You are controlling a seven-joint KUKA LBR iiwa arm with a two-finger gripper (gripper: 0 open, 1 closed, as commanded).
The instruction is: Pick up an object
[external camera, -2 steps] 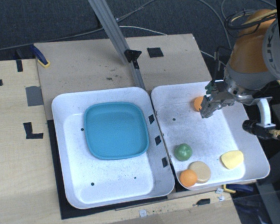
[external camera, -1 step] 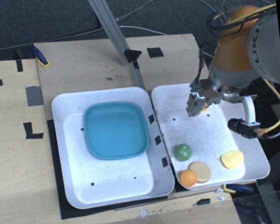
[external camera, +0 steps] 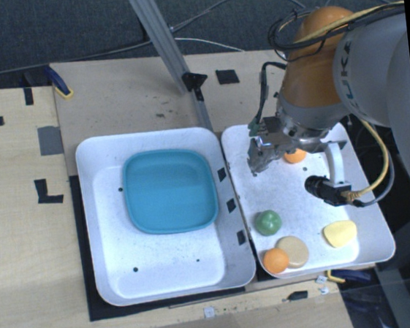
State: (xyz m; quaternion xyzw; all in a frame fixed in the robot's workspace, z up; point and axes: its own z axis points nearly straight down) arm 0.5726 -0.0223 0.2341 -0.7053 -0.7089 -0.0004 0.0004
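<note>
My gripper (external camera: 258, 162) hangs over the back left part of the right bin (external camera: 296, 186), fingers pointing down toward the bin floor. A small orange object (external camera: 295, 157) lies just to its right, partly hidden under the wrist. Nearer the front of the same bin lie a green ball (external camera: 268, 222), an orange ball (external camera: 275, 260), a beige round piece (external camera: 294, 251) touching it, and a yellow piece (external camera: 340, 234). Nothing shows between the fingers.
The left bin (external camera: 106, 230) holds a blue square plate (external camera: 170, 190). A grey metal post (external camera: 170, 53) slants up behind the bins. A black cable connector (external camera: 324, 188) hangs over the right bin's middle.
</note>
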